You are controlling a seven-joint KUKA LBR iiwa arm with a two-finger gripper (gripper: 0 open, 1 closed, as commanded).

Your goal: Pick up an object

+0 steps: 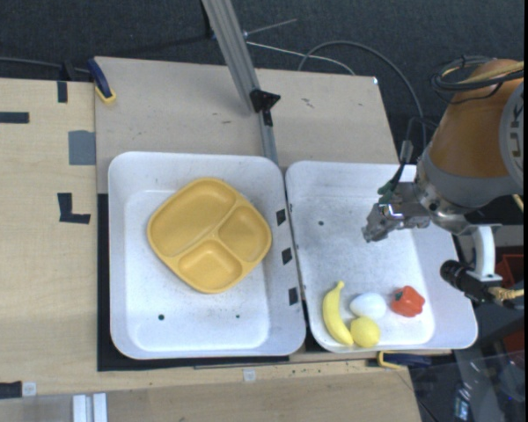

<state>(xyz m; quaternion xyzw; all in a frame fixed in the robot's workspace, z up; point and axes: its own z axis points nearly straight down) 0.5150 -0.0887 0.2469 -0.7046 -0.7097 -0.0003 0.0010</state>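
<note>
Hovering over the right bin [312,192], near its 3 o'clock wall: gripper [376,228], finger state impossible to tell, nothing seen between them; lying at the bin's 6 o'clock edge: banana [335,313], white egg-like object [368,304], yellow lemon [365,331], all touching; sitting just toward 3 o'clock of these: red object [408,301]; resting in the left bin [123,236]: yellow 3-compartment plate [209,234].

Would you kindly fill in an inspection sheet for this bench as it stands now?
Surface: two white bins, left bin and right bin, side by side.
Job's things: banana, white egg, lemon and red pepper at the right bin's near edge.
Clutter: yellow divided plate in the left bin.
Grippers: gripper above the right bin, nothing seen held.
Cables: thin wire behind the bins.
Surroundings: metal pole, wooden bench.
</note>
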